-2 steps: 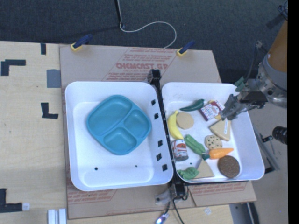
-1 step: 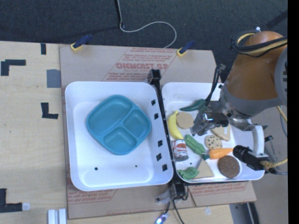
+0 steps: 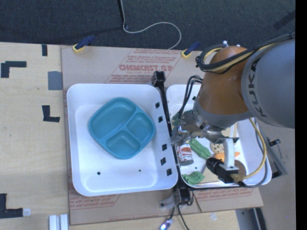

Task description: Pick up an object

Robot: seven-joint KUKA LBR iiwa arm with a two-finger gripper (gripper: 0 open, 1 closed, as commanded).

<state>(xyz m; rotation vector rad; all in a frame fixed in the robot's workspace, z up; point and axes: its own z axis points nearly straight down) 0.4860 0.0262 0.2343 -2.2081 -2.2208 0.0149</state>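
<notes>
Gripper (image 3: 184, 137) is lowered into the right bin (image 3: 259, 178); finger state cannot be told. Just below it a small can (image 3: 185, 155) lies beside green pieces (image 3: 199, 147). Can judged light, rigid, slippery; best grasped across its sides.

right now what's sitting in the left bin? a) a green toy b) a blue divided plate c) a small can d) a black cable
b: the blue divided plate lies alone on the floor of the left bin, while the green items and the small can sit in the right bin.
</notes>
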